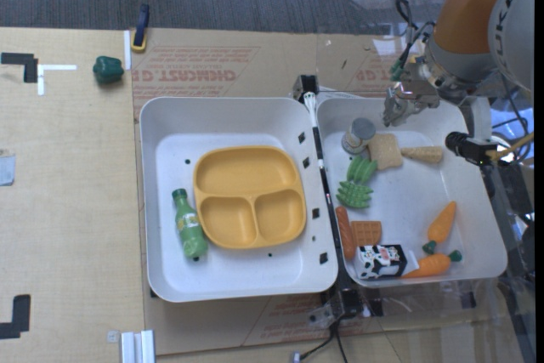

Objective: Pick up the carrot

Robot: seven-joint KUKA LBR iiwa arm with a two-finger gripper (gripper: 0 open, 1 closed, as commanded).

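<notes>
Two orange carrots lie in the right bin [476, 183]. One carrot [441, 223] is tilted near the bin's right wall. A second carrot [432, 265] with a green top rests along the front wall. My gripper [398, 110] hangs over the bin's far edge, well behind both carrots and close to a grey can [361, 132]. Nothing is seen between its tips.
The right bin also holds a bread slice [385, 152], a pale corn cob [422, 154], a green leafy toy [358, 182], a sausage [343, 232], a waffle [368, 231] and a milk carton [378, 261]. In the left bin are a yellow divided plate [250, 196] and a green bottle [189, 224].
</notes>
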